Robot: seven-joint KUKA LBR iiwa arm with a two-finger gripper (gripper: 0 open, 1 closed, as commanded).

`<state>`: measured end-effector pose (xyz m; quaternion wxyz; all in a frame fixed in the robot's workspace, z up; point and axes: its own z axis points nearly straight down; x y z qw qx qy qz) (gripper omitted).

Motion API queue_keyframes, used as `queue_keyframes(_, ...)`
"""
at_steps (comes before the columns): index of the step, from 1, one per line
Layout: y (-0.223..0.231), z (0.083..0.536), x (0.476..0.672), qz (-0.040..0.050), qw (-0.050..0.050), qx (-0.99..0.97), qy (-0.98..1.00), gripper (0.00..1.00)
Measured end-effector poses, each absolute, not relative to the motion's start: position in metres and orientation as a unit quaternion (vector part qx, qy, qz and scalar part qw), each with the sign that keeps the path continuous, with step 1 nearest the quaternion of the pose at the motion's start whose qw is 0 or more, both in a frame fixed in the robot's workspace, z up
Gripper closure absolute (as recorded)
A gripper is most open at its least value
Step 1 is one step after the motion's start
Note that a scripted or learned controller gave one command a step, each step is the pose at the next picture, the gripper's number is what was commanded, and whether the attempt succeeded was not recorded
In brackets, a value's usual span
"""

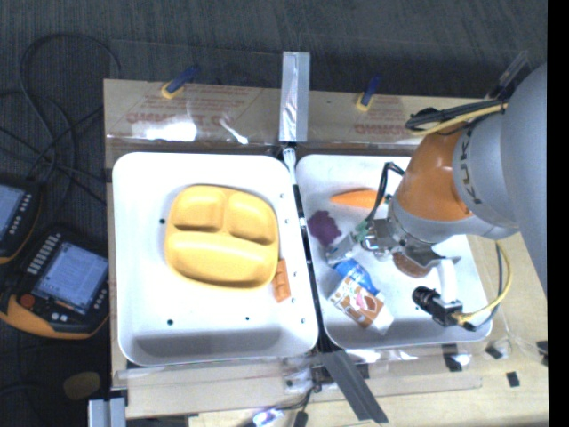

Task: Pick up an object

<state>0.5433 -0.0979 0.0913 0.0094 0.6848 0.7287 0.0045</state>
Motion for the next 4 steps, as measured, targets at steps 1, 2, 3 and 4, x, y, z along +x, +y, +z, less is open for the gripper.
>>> queue_keyframes(1,-0.165,0.09,0.541,0.0042,0.006,0.723,0.691,0.0)
queue_keyframes(2,-0.107,0.09,0.496,0.0037,0.008,0.686,0.727,0.0)
queue_keyframes(3,-0.106,0.089,0.613,0.0025,0.007,0.68,0.733,0.0)
queue_keyframes(4,-0.107,0.098,0.613,0.0008,0.007,0.679,0.734,1.0)
